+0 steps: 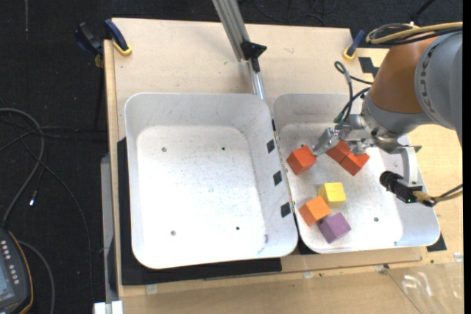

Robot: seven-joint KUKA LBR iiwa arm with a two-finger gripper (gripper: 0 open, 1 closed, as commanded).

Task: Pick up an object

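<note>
A red block [347, 157] lies in the right-hand white bin [294, 108], in its upper middle, directly under the arm's wrist. The end effector [333, 140] sits at that block's upper left edge, with a metal finger [324, 141] reaching left toward an orange-red block [300, 159] just beside it. Whether the end effector is open, closed, or gripping anything cannot be told from this angle.

Lower in the same bin, three more blocks cluster together: a yellow block [333, 193], an orange block [316, 209] touching its lower left, and a purple block [334, 226] just below them.

The grey arm with its orange band [396, 77] enters from the right. The left-hand white bin [147, 110] sits alongside, both resting on a pale wooden table [184, 55].
</note>
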